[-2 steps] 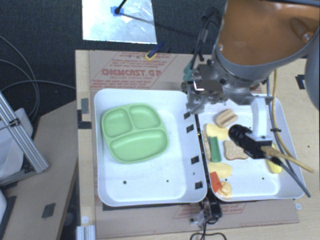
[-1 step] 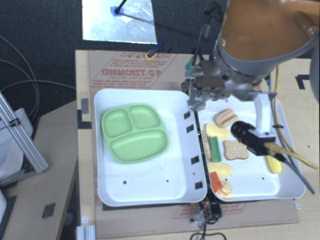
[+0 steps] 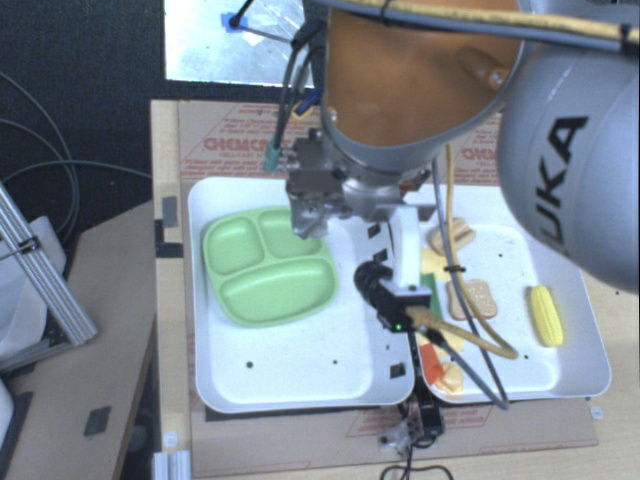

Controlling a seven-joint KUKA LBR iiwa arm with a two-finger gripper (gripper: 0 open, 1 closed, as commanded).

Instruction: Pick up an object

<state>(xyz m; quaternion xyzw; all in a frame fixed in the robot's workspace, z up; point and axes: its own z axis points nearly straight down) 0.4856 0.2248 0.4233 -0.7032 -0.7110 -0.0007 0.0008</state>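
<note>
Two white bins sit before me; my gripper (image 3: 312,218) hovers over the green three-compartment plastic tray (image 3: 268,266) in the left one. The yellow corn cob (image 3: 545,314) lies far right. A descent risks hitting tray rim.

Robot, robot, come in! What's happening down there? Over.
Gripper over green tray, left bin. Corn lies untouched, right bin. Cables drape across.
</note>
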